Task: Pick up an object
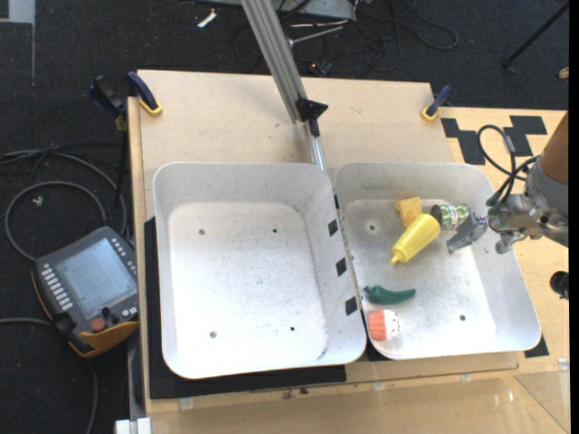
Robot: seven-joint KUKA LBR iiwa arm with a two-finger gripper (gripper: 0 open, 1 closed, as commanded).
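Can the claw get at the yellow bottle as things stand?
Probably yes. The claw hangs just right of the yellow bottle, nothing lying over it; the small green-labelled bottle beside it may get bumped.

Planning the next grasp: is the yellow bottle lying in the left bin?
No, the yellow bottle lies in the right bin, near the green pepper.

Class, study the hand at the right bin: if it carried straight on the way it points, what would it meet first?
Probably the small green-labelled bottle, just left of the hand, with the yellow squeeze bottle beyond. Depth is unclear; it might pass above them.
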